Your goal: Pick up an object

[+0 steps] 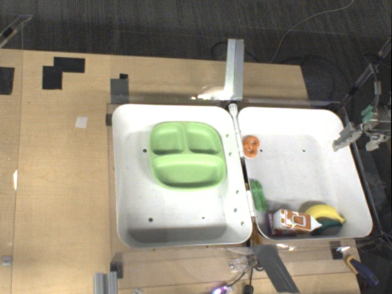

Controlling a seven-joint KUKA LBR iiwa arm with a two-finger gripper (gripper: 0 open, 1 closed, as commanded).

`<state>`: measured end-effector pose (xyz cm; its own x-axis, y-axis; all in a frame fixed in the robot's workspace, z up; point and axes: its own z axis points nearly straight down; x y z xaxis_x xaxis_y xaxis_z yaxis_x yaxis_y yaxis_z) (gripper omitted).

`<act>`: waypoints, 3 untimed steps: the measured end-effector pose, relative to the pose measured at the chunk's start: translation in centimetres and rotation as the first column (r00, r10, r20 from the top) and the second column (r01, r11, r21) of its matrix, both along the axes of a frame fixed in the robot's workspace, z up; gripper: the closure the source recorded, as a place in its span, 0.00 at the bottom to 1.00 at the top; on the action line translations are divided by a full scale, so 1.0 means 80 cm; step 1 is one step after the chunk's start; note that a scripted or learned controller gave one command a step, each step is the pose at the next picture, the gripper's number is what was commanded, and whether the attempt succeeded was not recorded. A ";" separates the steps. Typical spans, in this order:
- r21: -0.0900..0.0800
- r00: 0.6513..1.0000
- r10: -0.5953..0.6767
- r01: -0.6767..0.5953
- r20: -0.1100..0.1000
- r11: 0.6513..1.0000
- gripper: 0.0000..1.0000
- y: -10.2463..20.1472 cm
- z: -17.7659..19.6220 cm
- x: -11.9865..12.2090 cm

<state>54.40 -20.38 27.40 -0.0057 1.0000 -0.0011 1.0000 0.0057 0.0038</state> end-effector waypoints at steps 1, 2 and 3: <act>0.001 0.987 -0.163 0.163 -0.001 0.987 0.00 0.008 -0.066 -0.070; 0.001 1.000 -0.023 0.023 -0.002 1.000 0.00 0.104 -0.167 -0.070; -0.004 0.990 0.144 -0.144 0.010 0.990 0.00 0.143 -0.228 -0.066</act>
